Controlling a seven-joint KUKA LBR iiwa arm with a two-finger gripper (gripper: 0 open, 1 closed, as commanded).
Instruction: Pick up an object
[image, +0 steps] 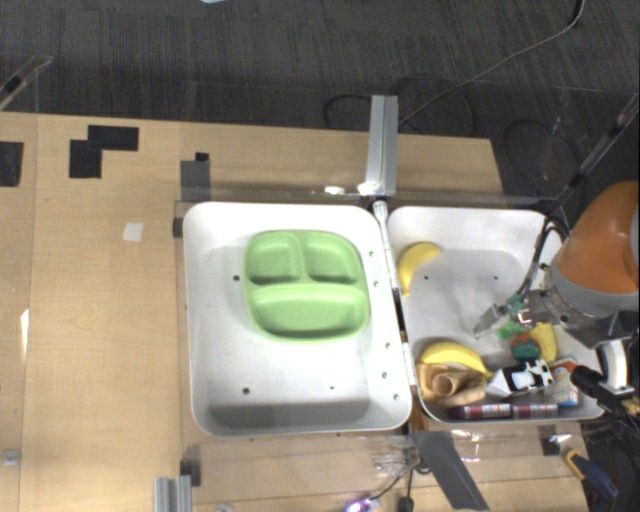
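While the arm (600, 250) reaches in from the right, the gripper (503, 318) is lowered into the right bin (470, 225) beside a cluster of small objects.

A green divided plate (304, 283) is seen lying flat in the left bin (215, 330), both bins being carried side by side on the wooden tabletop (90, 330). A yellow banana (416, 262) is placed near the right bin's upper left wall, well apart from the gripper. A second banana (452, 355), a tan cup (445, 380), a marker (505, 409) and a black-and-white toy (527, 377) are crowded along its lower wall. Green and yellow pieces (535, 338) are found just beside the gripper. Nothing can be made out between its fingers, and whether they are spread or closed cannot be told.
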